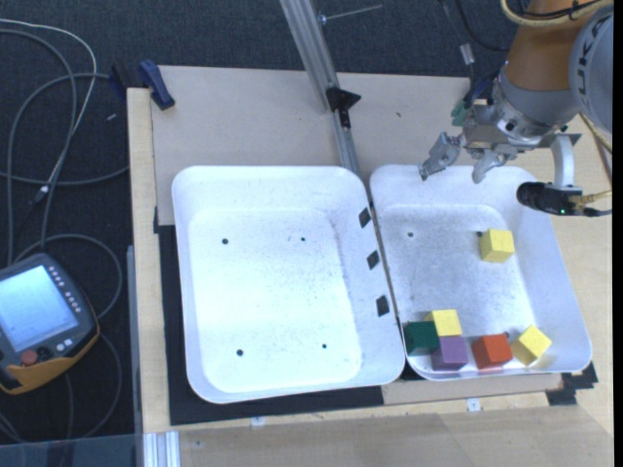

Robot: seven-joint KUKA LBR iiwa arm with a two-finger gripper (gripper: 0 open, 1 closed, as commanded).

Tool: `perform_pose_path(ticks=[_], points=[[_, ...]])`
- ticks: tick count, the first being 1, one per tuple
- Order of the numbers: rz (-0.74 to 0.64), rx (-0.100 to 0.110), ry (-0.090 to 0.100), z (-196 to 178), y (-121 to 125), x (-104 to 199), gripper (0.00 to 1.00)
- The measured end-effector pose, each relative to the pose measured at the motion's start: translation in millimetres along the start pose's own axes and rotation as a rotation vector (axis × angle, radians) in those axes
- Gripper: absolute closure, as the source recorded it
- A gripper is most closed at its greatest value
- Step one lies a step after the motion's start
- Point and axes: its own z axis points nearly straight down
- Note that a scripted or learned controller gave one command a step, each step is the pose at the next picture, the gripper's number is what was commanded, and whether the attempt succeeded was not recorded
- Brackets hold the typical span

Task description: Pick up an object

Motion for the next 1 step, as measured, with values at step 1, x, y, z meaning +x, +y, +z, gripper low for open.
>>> perform_pose_path(ticks=[1], points=[[0.006,-0.011,-0.005,-76.6,-40.7,-50.4,0.00]])
